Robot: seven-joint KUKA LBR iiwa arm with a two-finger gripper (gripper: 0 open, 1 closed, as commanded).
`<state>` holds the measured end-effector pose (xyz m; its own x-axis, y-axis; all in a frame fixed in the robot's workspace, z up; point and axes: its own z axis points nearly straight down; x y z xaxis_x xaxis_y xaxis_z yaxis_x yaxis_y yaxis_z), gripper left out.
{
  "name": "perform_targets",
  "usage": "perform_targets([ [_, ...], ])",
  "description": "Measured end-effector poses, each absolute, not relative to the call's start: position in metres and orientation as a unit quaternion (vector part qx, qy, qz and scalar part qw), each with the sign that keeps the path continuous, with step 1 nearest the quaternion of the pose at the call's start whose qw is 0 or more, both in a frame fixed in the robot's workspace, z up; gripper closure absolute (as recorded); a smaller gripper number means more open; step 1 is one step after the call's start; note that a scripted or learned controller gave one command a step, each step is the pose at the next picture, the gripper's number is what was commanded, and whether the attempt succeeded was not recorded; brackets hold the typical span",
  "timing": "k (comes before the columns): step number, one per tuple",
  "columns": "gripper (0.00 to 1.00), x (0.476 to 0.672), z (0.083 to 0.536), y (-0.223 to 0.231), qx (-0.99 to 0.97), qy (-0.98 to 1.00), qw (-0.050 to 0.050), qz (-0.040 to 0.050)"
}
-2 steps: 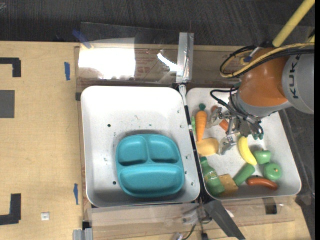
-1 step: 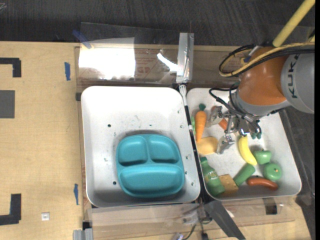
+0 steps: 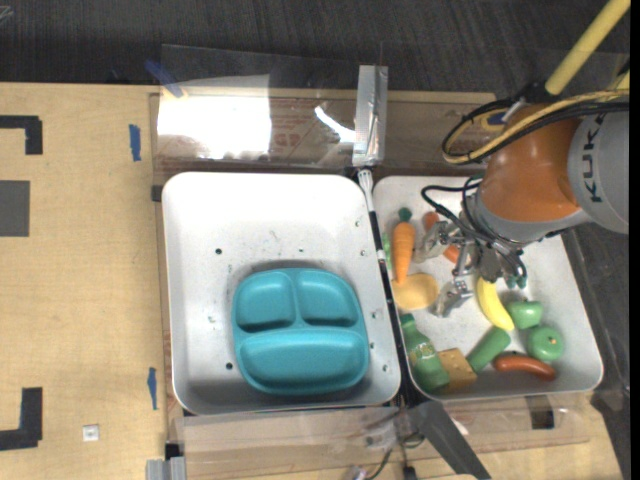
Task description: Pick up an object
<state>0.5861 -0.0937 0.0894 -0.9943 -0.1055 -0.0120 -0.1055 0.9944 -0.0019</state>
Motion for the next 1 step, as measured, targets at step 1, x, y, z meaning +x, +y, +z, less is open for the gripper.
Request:
perform_targets([
  [1,0.00,0.6070,0.0898,-0.0936,-0.129,0.992,0.002,-0.0021],
])
